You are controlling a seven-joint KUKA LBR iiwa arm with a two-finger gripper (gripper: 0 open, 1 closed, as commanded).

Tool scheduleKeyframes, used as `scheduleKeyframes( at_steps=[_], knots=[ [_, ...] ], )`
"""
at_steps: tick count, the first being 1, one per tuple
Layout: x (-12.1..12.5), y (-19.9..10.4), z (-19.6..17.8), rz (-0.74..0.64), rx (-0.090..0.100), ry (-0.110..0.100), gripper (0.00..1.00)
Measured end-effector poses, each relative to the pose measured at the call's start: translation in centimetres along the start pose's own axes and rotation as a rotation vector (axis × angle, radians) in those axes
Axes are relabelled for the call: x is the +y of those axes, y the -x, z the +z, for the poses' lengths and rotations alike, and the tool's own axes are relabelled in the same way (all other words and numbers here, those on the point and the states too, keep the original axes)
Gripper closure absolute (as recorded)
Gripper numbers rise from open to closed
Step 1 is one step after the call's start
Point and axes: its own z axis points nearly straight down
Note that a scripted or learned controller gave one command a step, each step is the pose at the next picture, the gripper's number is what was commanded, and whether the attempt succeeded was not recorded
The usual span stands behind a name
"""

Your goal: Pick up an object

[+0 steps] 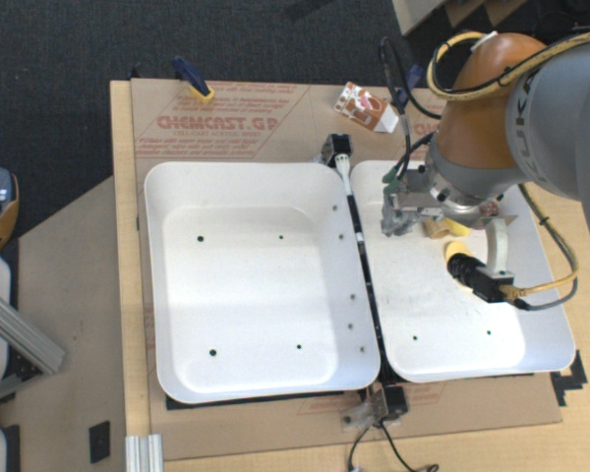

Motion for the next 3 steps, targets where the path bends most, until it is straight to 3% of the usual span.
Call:
scheduleKeyframes(
  at_steps=[1, 2, 3],
  knots=[
    [-7.0, -6.4, 0.6, 0.005, 0.003, -0.023, 1.0],
    [-5.4, 5.1, -4.2, 0.021, -0.006, -0.009, 1.0],
    [-6.4, 11.9, 11.2, 0.021, -0.002, -0.019, 1.0]
  ],
)
